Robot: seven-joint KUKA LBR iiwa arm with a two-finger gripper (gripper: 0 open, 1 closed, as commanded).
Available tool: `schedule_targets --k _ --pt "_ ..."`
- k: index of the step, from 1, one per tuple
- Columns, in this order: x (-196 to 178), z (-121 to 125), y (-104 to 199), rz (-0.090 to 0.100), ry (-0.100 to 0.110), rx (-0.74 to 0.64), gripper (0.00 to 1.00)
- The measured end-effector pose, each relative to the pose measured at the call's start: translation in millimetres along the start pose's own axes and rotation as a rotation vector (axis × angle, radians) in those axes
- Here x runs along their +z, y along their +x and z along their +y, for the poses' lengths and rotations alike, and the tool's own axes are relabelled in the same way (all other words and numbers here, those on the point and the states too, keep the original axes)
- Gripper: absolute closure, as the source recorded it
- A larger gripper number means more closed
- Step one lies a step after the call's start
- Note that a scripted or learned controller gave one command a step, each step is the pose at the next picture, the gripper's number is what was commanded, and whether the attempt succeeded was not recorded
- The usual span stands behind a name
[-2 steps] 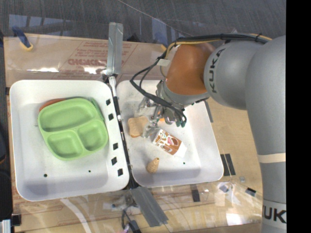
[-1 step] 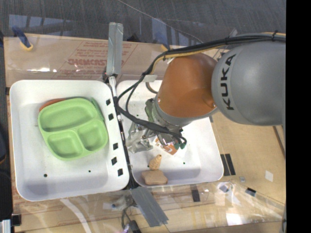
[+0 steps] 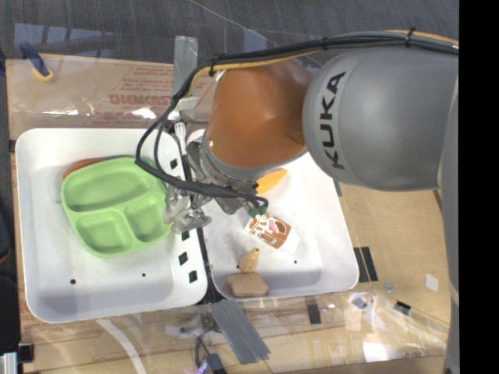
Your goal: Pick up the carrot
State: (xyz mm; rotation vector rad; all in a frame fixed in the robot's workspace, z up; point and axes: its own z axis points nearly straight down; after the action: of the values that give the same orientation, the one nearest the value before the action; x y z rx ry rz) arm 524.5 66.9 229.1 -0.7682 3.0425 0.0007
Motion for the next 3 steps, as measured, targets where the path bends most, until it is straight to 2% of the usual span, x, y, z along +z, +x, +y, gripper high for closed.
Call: schedule_targets --k 1,2,3 --pt "39 -12 -61 0.003 -0.002 -0.31 1.0" --pt "27 -11 -63 -0.003 0.001 -0.315 1.0" --pt "4 0 -72 0.0 -0.002 -0.887 1.0"
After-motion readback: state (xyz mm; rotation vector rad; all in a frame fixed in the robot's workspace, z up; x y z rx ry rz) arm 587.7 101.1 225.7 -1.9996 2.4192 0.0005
